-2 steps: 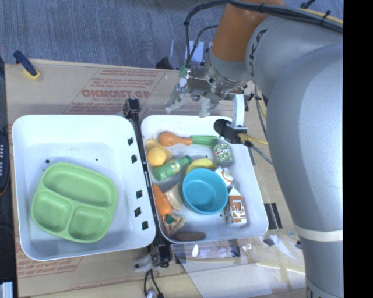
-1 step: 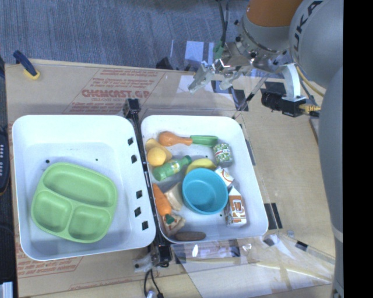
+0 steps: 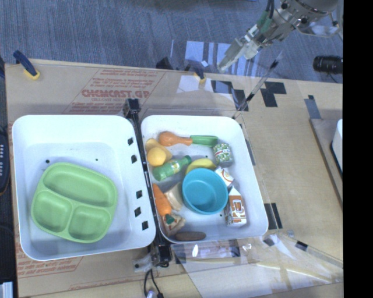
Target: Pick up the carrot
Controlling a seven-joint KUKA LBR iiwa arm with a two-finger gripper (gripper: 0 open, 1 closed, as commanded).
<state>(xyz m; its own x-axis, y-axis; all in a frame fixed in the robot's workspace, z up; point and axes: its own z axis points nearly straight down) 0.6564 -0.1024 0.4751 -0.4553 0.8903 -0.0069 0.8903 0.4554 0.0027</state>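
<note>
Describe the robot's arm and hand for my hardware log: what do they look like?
The arm enters at the top right, its visible part pale grey with a metallic look. From it slants a slim hand, light grey to whitish with a small green patch near its base. Thin dark cables trail beneath it toward the bench. Finer detail is too blurred to tell.

Worktop (image 3: pixel 291 157) — flat, tan-brown board surface with red printed lettering near its far left part and again at the near left corner. Resting directly on it: two shallow white bins, side by side and touching along a black clipped seam — left bin (image 3: pixel 23 174), right bin (image 3: pixel 253 174). Strips of dark tape (image 3: pixel 274 93) lie on the far side beyond the right bin, with more dark strips along the right part. A yellow and blue clamp (image 3: pixel 26 65) sits at the far left corner. Clear plastic sheeting (image 3: pixel 280 256) covers the near right area, just beside the right bin.
</note>
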